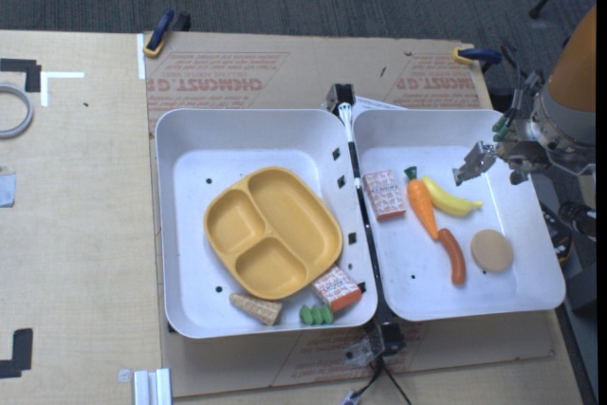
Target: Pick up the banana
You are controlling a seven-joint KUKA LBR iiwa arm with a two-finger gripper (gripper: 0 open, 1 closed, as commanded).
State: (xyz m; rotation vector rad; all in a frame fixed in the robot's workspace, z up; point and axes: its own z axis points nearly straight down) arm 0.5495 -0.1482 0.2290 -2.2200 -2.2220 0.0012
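Note:
The yellow banana [451,199] lies in the right bin [531,294], near its middle, with one end touching the orange carrot [422,205] on its left. My gripper [493,169] hovers over the bin's upper right part, just above and to the right of the banana. It is open, one finger [469,167] pointing down-left toward the banana, and nothing is between the fingers.
The right bin also holds a red-and-white box [383,194], a reddish sausage [453,257] and a round beige biscuit [491,251]. In the left bin [175,204] are a yellow divided plate [273,230], a wafer piece [256,306], a green item [316,314] and a small red box [338,289].

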